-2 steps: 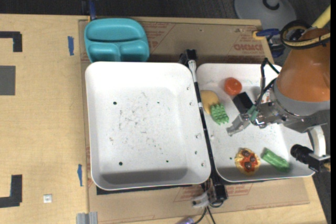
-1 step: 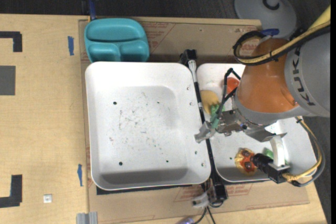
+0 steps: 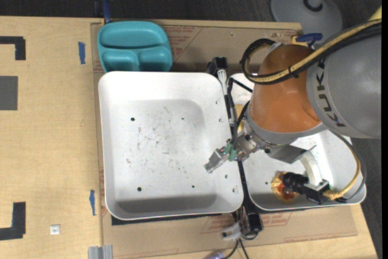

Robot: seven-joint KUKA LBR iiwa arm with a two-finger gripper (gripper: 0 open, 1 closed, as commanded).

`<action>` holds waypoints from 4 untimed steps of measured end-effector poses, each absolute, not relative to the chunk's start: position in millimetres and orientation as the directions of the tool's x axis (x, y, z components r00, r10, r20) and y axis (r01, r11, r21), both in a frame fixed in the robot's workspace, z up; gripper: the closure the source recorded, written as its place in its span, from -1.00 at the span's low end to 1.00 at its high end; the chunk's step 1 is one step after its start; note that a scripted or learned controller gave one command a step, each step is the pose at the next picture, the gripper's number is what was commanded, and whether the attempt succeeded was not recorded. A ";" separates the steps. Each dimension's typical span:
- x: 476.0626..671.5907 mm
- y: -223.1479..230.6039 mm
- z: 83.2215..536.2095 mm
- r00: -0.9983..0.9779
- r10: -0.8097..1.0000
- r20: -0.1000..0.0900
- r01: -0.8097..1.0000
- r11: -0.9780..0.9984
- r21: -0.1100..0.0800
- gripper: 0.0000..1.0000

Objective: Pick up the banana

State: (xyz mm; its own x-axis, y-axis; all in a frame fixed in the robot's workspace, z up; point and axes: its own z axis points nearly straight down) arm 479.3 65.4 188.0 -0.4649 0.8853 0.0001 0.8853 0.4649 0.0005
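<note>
Camera view, read from left to right, starts with the tan bench top (image 3: 48,130), marked with a few black squares and bits of blue tape. Next, at the far edge of the bins, sits a teal divided tray (image 3: 134,45), just touching the rim of the left bin (image 3: 121,191). That bin is white and shallow, its floor scuffed with faint marks and dotted with small holes. Over the inner right edge of this bin, close to the seam between the two bins, hangs the gripper (image 3: 216,161), a small grey piece at the end of the wrist, tilted down toward the left; whether its fingers are apart or together cannot be told from this angle, and nothing can be seen between them. A black cable (image 3: 233,112) runs along the seam. Further right, the grey arm (image 3: 345,94) with its orange band (image 3: 285,94) covers most of the right bin (image 3: 357,191). The banana cannot be made out with certainty; at the near side of the right bin, under the arm, lies a small yellow and red object (image 3: 282,186) beside a black part, too hidden to name.
</note>
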 end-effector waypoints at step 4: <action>478.9 217.5 157.1 0.002 1.000 0.000 1.000 -0.002 0.000 -1.00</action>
State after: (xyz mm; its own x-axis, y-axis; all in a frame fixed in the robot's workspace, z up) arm 478.9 217.5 157.1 0.0023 1.0000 -0.0005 1.0000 -0.0023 0.0001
